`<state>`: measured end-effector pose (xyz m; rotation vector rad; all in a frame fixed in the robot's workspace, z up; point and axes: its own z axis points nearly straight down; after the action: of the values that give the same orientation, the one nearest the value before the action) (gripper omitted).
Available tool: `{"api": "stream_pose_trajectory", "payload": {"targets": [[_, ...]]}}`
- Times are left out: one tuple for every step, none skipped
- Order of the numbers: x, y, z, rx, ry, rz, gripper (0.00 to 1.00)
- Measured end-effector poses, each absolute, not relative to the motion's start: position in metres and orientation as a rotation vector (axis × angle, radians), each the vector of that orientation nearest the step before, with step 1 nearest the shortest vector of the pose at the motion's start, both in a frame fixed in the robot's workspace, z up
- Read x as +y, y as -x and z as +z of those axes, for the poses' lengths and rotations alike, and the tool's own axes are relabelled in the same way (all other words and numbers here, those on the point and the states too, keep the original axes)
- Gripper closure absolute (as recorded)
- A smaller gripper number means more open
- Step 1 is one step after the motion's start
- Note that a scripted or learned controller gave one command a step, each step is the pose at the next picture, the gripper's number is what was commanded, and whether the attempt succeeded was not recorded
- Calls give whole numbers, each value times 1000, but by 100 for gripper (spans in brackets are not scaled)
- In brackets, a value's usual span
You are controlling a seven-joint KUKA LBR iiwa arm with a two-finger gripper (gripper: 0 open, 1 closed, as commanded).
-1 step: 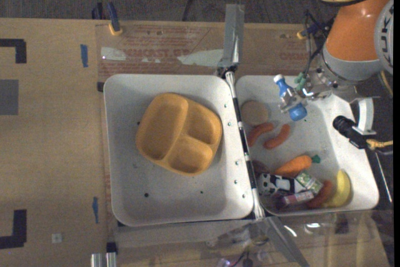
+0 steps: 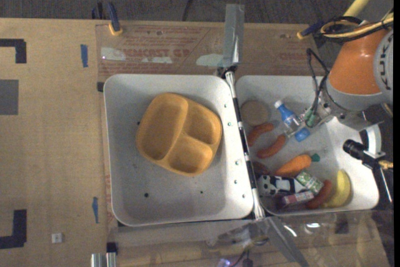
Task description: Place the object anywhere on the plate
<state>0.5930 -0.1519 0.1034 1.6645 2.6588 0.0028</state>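
1. Red printing is seen on the cardboard sheet (image 2: 169, 50) lying behind the bins, but it is upside down and too blurred to be read.
2. Black letters are seen on the white band of the arm (image 2: 389, 65) at the right edge; they are cut off and cannot be read with certainty.
3. A cow-patterned black-and-white carton (image 2: 275, 185) and a small green-and-white carton (image 2: 309, 181) are found in the right bin (image 2: 369, 197); their print is too small to be made out.
4. The plate (image 2: 179, 133), a glossy orange plastic one with rounded corners and three moulded compartments, is set tilted in the left bin (image 2: 125, 184), which is smooth and white.
5. In the right bin are gathered a clear bottle with a blue cap (image 2: 289, 117), a round tan disc (image 2: 255, 112), two reddish sausages (image 2: 267, 139), a toy carrot (image 2: 294, 165) with a green top, a banana (image 2: 341, 189) and a dark red tube (image 2: 297, 199).
6. The hand (image 2: 310, 117) is held low over the right bin, just beside the bottle; whether its fingers are spread or pressed together cannot be told.
7. The desk (image 2: 50, 134) is surfaced in pale wood, marked with black and blue tape.
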Motion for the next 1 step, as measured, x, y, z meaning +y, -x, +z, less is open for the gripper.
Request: {"api": "stream_pose_trajectory", "payload": {"targets": [[-119, -627, 271, 2809, -1396, 3, 100]]}}
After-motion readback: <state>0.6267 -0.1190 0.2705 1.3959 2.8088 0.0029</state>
